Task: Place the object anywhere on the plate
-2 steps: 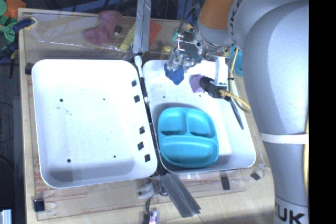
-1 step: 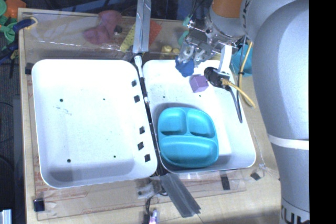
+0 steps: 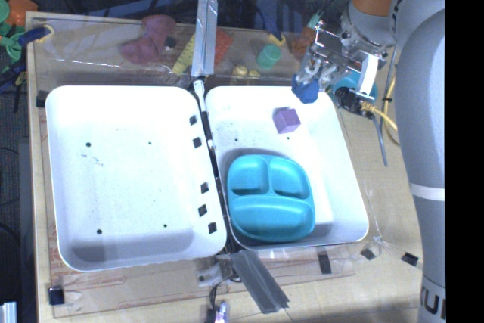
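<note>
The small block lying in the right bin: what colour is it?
Purple; the block shows best in the camera view, beyond the plate.

In the right bin (image 3: pixel 344 163), a purple cube (image 3: pixel 286 119) lies near the far edge; the blue plate (image 3: pixel 270 197) fills the near half.

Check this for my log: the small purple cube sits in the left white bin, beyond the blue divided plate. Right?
Wrong bin. The camera view shows the small purple cube in the right white bin, beyond the blue divided plate.
</note>
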### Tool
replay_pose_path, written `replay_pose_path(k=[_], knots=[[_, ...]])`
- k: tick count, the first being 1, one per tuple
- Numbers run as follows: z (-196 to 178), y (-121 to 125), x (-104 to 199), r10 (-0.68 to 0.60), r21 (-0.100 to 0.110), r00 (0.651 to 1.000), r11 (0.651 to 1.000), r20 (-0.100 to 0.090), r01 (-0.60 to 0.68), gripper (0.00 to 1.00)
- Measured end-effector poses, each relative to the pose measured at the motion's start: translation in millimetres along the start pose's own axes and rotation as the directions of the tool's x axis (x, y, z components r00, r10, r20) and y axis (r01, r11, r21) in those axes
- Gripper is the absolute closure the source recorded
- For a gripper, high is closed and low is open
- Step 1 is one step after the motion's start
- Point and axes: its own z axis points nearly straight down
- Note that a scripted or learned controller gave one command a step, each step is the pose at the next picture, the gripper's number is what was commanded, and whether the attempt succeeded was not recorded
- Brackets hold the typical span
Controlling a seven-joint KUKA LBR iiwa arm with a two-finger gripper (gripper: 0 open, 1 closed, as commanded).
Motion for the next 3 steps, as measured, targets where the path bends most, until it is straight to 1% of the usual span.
replay_pose_path(k=[1,2,3], knots=[[30.8,-42.7,-26.2,-0.312,0.004,0.95,0.95,0.0,0.312,1.0],[80.9,-122.5,-68.1,-0.51,0.001,0.86,0.86,-0.001,0.51,1.0],[79.5,-121.7,-68.2,-0.51,-0.002,0.86,0.86,0.001,0.51,0.0]])
